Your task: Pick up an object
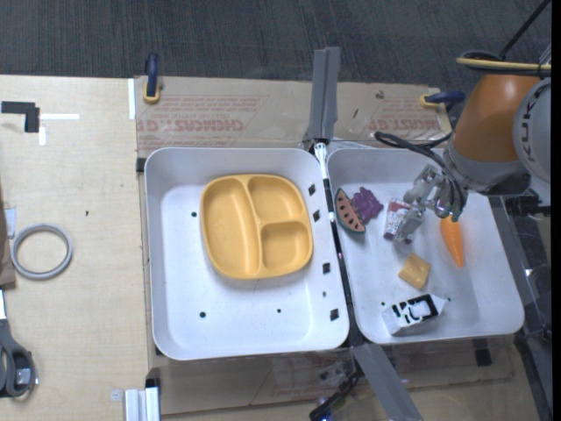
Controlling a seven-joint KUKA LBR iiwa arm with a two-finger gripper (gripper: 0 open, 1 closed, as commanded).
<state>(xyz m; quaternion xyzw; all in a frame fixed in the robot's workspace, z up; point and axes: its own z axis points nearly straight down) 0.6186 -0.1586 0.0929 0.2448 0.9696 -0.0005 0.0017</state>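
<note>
Reaching into the right white bin (491, 318), the two-finger gripper (410, 222) is being held over a small red-and-white packet (397, 211); its grip cannot be told. An orange carrot (452, 240) is lying just beside.

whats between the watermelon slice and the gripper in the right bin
In the camera view, the purple grapes lie between the watermelon slice and the gripper, close beside the slice.
</note>
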